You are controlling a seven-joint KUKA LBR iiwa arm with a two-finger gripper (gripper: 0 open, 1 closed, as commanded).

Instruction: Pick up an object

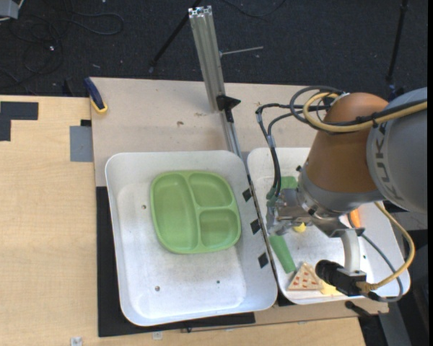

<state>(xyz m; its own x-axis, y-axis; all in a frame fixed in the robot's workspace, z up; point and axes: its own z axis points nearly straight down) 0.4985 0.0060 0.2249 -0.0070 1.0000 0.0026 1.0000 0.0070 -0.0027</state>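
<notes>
Pincer (285,218) low in right bin (390,225), beside green stick (281,254); can't tell its state; pizza slice (303,280) near; green divided plate (195,212) in left bin (130,280).

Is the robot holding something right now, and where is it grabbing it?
It cannot be told. The tool is down in the right bin, close above a green stick-shaped object, but the arm's own body hides whether anything is gripped.
</notes>
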